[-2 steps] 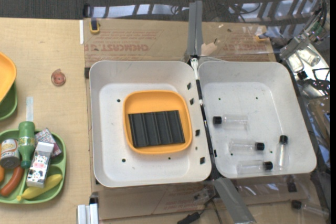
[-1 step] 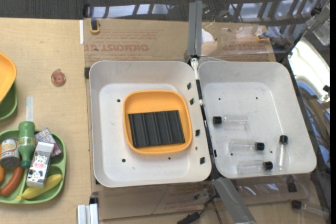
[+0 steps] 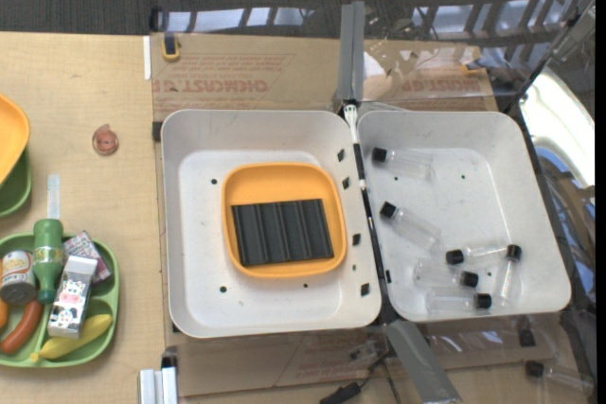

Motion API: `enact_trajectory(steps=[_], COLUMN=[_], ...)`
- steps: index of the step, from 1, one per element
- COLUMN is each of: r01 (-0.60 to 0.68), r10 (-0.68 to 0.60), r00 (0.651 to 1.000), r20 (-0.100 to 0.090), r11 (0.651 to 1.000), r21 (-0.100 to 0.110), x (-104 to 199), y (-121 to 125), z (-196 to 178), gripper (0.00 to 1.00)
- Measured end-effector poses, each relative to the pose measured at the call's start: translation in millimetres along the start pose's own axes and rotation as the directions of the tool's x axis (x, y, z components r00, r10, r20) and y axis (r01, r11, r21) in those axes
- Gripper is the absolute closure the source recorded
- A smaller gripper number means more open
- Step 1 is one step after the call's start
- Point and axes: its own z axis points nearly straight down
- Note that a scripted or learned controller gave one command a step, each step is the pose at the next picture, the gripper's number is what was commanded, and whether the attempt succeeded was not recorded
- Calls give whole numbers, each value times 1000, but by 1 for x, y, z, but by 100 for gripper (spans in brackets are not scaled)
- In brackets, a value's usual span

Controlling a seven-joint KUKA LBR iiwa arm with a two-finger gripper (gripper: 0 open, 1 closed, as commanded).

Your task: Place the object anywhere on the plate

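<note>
Wooden desk [image 3: 76, 90], cardboard sheet [image 3: 246, 80] spread under two white bins side by side.

Left bin [image 3: 189, 137]: orange plate [image 3: 284, 177] sitting near centre, squarish with rounded corners, dark ridged slab [image 3: 284, 233] lying flat on it.

Right bin [image 3: 530, 166]: scatter of clear vials with black caps, all loose on the floor, well apart from the plate. One vial [image 3: 404, 164] near upper left corner, a second vial [image 3: 409, 220] lower down, left of centre. Cluster of vials [image 3: 478, 253] toward lower right, some touching or crossing; exact count hard to tell through the clear glass.

Left edge of desk: green tray [image 3: 104, 322] with toy food, green bottle [image 3: 47, 251] upright, small carton [image 3: 68, 298] beside it. Orange bowl [image 3: 9, 142] cut off by the frame above.

Small pink item [image 3: 105, 140] alone on bare wood.

Pincer state: cannot tell.
</note>
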Motion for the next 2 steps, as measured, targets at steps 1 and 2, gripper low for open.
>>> enact_trajectory(steps=[1, 2], r01=[326, 686], r10=[-326, -686], r00=[945, 728], r20=[1, 0], r11=[945, 728], r21=[-1, -3], x=[7, 7], y=[-10, -10], z=[-14, -14], gripper=[0, 0])
